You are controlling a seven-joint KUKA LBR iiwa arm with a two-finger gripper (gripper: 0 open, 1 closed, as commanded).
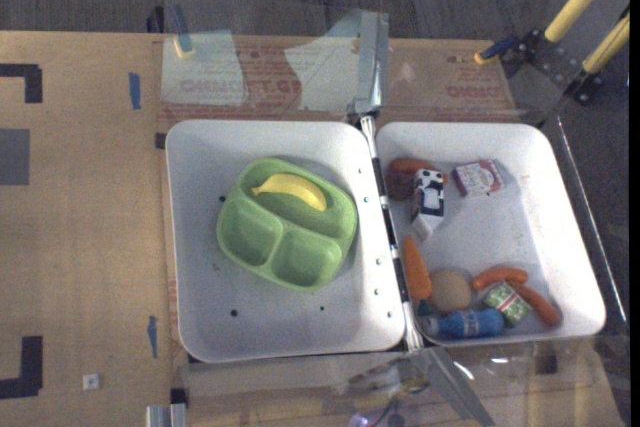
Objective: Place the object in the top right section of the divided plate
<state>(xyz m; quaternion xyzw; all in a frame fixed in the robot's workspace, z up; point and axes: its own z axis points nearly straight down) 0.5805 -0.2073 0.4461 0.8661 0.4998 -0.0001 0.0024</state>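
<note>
two bins; green divided plate in left bin, banana in its large upper section. judgement: placement looks done or between tries. jaw state: cannot tell. next: confirm section.

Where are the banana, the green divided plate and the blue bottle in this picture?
banana (291, 190), camera view, middle of the fruit.
green divided plate (229, 237), camera view, its left rim.
blue bottle (473, 323), camera view, middle of its body.

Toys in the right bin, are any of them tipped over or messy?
Yes. In the right bin the black-and-white carton lies on its side, and the blue bottle lies flat by the carrot. Nothing looks broken.
</note>
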